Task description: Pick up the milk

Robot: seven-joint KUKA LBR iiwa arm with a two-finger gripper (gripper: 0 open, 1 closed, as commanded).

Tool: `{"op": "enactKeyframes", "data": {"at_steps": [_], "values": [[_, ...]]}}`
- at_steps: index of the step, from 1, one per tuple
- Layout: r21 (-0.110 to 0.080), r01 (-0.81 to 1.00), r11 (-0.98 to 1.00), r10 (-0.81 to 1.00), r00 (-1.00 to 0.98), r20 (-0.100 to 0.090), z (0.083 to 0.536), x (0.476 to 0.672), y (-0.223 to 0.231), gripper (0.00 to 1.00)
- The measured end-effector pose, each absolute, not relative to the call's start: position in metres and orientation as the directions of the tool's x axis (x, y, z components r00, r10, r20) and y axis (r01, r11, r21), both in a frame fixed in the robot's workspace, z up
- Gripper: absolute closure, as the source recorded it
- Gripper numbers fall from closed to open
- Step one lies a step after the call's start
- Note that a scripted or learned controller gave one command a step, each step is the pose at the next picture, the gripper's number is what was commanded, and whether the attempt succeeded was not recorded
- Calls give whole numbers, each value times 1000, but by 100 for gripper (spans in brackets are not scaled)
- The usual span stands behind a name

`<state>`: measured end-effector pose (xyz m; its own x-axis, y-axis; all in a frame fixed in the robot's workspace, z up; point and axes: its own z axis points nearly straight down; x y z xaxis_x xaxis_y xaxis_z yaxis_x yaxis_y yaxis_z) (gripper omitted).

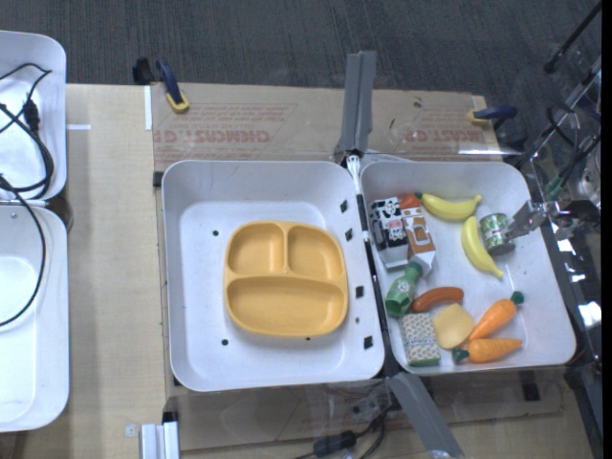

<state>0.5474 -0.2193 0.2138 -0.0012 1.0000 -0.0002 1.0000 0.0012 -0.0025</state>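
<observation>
Two white bins sit side by side on the bench, and everything that matters is in the right-hand one (pixel 550 256). The milk (pixel 388 224), a small carton with a black-and-white cow pattern, lies against that bin's left wall, up toward the 10 o'clock corner of the bin. It is on its side, and its long axis runs roughly 12 to 6 in the view, along the divider. An orange-and-white carton (pixel 418 233) is pressed against its right flank, and a green bottle (pixel 403 288) lies just below it.

From where I stand, the gripper (pixel 529 216) is over at the bin's 3 o'clock edge, low and near a small green can (pixel 493 232) and the tip of a banana (pixel 477 247). So the milk lies at about 9 o'clock from the gripper, clear across the bin, with a second banana (pixel 451 205) and the orange-and-white carton between the two. The metal at the arm's end is thin and blurs into the clutter at the bench edge, so I can't tell whether it is spread or closed; I see nothing pinched in it.

My guess is the coming move is a straight travel toward 9 o'clock and then a drop. The grasp probably has to close across the carton's short side, and the neighbour tight against the right face leaves little room there.

The yellow divided tray (pixel 286 279) in the left bin (pixel 182 275) plays no part.
</observation>
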Motion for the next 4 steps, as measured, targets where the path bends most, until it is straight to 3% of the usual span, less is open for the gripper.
{"op": "enactKeyframes", "data": {"at_steps": [1, 2, 3, 4], "values": [[-1, 999, -40, 999, 40, 0, 167, 611, -152, 0], [-1, 997, -83, 997, 83, 0, 191, 627, -47, 0], [-3, 998, -56, 998, 56, -2, 137, 607, -102, 0], [-3, 984, -179, 984, 179, -1, 141, 561, -132, 0]]}}
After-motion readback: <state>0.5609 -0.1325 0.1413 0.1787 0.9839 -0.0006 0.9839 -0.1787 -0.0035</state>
